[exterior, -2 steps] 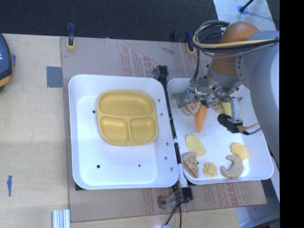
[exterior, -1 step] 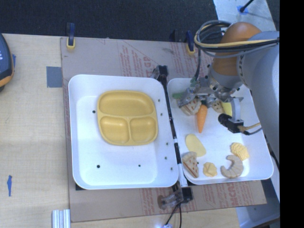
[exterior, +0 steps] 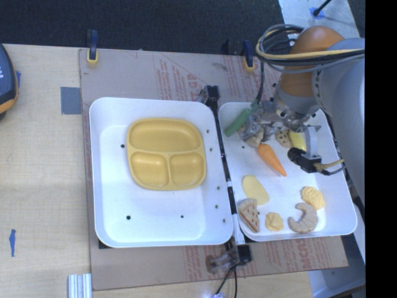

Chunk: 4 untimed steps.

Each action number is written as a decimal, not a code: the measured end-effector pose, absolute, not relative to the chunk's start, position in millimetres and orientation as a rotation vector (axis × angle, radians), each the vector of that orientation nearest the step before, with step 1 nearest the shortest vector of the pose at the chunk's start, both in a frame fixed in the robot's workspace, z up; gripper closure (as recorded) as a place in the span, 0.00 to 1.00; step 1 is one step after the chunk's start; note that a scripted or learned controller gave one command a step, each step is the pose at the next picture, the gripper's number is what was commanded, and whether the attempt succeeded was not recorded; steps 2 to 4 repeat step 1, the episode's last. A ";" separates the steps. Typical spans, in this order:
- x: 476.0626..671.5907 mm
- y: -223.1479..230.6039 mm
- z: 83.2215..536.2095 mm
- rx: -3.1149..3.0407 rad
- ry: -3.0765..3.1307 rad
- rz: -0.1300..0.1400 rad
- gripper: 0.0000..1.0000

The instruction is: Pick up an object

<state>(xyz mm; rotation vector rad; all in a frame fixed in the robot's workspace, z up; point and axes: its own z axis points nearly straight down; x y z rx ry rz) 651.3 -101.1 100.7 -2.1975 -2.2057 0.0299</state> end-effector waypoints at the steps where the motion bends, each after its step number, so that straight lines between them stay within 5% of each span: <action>1: 637.7 -45.4 198.8 -2.214 -2.235 -0.010 1.00; 4: 637.7 -45.4 198.8 -2.214 -2.235 -0.010 1.00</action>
